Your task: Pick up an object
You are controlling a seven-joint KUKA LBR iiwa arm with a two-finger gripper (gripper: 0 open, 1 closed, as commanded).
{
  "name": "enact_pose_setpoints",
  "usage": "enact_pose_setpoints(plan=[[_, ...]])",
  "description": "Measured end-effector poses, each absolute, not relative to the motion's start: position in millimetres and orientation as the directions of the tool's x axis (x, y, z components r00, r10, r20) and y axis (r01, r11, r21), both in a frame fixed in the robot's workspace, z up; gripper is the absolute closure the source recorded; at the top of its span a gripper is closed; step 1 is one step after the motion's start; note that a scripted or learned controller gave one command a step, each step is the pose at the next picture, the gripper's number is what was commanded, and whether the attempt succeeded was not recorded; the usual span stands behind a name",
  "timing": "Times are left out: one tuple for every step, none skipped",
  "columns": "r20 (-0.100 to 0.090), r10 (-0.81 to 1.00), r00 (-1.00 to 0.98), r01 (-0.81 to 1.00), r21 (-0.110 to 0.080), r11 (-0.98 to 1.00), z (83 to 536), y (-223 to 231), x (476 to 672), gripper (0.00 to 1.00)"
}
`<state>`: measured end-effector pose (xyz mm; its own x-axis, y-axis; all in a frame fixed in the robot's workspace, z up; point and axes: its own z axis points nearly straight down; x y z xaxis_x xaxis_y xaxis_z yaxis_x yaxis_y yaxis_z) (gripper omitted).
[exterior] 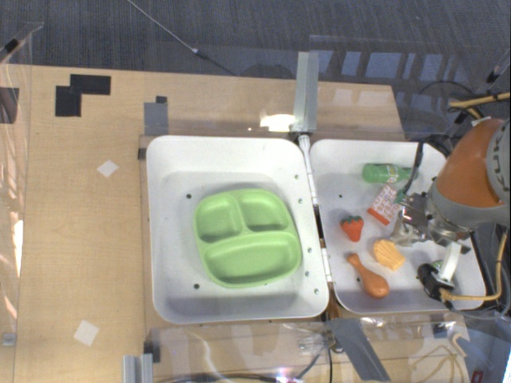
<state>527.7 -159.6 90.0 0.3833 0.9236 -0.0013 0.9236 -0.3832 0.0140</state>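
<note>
Camera view, looking down at a slant, puts the gripper [409,231] low over the right bin [345,156], just right of a yellow corn-like toy [388,254]; its metal fingertips are too small and cluttered to say whether they are spread or closed, and nothing can be seen held between them. Just up and left of the gripper lies a red-and-white packet [383,204], tilted, with its lower right end close to the gripper body. Above that, near the bin's far wall, a green bottle [386,172] lies on its side. Left of the packet sits a strawberry toy [352,228], red with a green top, and below it a brown drumstick toy [368,276] lies diagonally, its thick end just under the corn. Behind the gripper the arm [473,183] rises to the right, its orange band broad above the grey wrist, covering the bin's right side; black cables and a small white-and-black fitting hang near the bin's lower right corner. The left bin [172,166] touches the right one along a shared edge and holds a light green divided plate [248,237], well apart from the gripper.
</note>
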Motion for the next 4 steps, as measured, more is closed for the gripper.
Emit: enact_pose_setpoints(plan=[[0.002, 0.86, 0.51, 0.86, 0.002, -0.51, 184.9, -77.2, 494.7, 1.0], [0.002, 0.764, 0.645, 0.764, 0.001, -0.645, 105.6, -98.0, 488.3, 1.0], [0.002, 0.395, 0.919, 0.395, -0.001, -0.919, 184.3, -18.7, 487.5, 1.0], [0.001, 0.203, 0.979, 0.203, -0.002, -0.979, 184.3, 78.5, 503.4, 1.0]])
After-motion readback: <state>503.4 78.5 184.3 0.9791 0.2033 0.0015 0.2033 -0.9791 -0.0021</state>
